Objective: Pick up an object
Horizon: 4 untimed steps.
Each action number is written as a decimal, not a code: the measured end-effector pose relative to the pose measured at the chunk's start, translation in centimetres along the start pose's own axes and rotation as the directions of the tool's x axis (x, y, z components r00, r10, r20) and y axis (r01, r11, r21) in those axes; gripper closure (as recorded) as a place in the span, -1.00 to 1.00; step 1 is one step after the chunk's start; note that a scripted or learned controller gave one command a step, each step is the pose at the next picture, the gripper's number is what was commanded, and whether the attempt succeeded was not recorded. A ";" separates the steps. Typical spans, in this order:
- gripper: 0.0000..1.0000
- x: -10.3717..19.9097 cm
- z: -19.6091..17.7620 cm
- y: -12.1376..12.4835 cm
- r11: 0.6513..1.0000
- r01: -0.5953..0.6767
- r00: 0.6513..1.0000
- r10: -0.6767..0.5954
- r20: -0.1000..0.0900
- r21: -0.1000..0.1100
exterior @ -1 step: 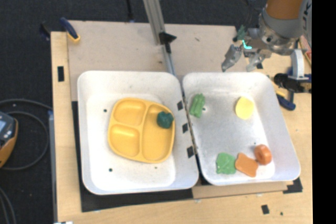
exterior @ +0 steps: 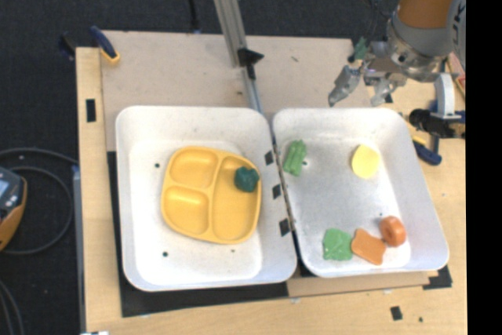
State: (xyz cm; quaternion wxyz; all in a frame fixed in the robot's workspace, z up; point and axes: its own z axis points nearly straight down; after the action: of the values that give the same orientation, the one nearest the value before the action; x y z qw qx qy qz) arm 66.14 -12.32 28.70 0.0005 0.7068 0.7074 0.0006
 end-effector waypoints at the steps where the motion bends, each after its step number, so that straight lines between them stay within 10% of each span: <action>1: -1.00 -0.7 6.1 0.4 1.000 -0.002 1.000 0.002 0.002 0.005; 3: -1.00 -0.9 17.0 1.1 1.000 -0.002 1.000 0.002 0.002 0.004; 4: 1.00 -1.0 15.5 1.3 1.000 -0.003 1.000 0.003 0.003 -0.003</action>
State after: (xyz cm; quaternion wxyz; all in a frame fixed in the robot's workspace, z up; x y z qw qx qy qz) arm 67.45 -13.35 13.24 0.0027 0.7077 0.7065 0.0008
